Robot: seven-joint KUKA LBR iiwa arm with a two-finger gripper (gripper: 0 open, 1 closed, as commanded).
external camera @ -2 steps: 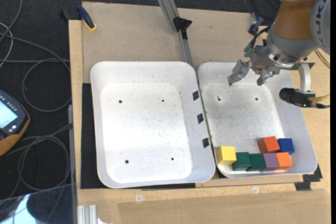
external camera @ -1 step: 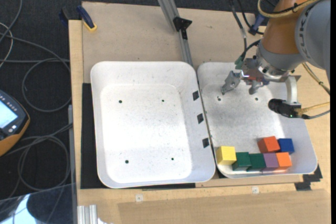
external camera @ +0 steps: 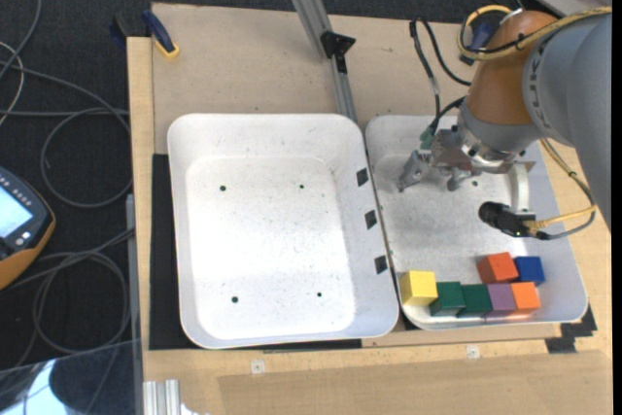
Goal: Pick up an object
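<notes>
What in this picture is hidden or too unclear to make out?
- Gripper: its fingers are small and blurred in the camera view, so open or shut is unclear.
- Right bin: its far right part is covered by the arm.
- Blocks: packed tightly in the near corner, so the count is uncertain; the purple one is partly hidden by its neighbours.
- Arm: cut off by the right edge.

Two bins side by side on the desk (external camera: 253, 44), left bin (external camera: 262, 228) touching right bin (external camera: 428, 238). Blocks (external camera: 481, 287) clustered at the right bin's near edge, toward its right corner. End effector (external camera: 428, 172) above the right bin's far part, well apart from the blocks; pole (external camera: 311, 5) behind the bins.
</notes>
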